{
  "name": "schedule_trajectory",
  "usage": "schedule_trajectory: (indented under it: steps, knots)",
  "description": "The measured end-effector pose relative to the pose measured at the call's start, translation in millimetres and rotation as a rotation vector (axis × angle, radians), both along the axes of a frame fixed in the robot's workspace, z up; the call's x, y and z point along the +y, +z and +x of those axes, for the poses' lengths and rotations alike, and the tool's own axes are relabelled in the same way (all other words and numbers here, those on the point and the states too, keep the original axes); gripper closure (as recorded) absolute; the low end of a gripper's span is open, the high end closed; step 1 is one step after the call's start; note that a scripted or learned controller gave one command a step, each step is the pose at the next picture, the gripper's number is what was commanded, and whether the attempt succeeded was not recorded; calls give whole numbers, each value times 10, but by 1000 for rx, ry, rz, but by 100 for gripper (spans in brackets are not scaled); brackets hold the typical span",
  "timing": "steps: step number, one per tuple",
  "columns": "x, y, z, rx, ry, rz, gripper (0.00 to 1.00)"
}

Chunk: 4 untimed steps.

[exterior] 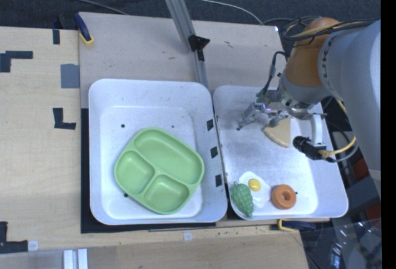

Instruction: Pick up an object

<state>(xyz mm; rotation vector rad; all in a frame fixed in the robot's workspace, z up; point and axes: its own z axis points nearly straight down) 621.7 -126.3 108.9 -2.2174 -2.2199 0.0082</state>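
Note:
My gripper hangs low over the upper part of the right bin, its fingers spread open with bare bin floor between them. One thin finger points down-left. A pale beige wedge lies just to the lower right of the gripper, beside it and not between the fingers. Near the right bin's front edge lie a fried-egg toy, a green knobbly piece and an orange donut.
The left bin holds a green divided plate. A metal pole slants down to the bins' back edge. The grey arm with its orange band takes up the upper right. Black cables run by the right bin's right wall.

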Motion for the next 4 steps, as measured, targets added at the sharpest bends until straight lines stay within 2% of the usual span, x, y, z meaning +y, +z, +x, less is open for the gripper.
schedule_trajectory:
  steps: [1, 2, 3, 4]
  knots:
    - [5, -204, 4, -7, 1, -1, 0]
    - [16, -107, -2, -4, 3, 0, 100]
    - [60, 416, -87, -10, 1, 1, 100]
    - [61, 936, 28, -11, 1, 0, 100]
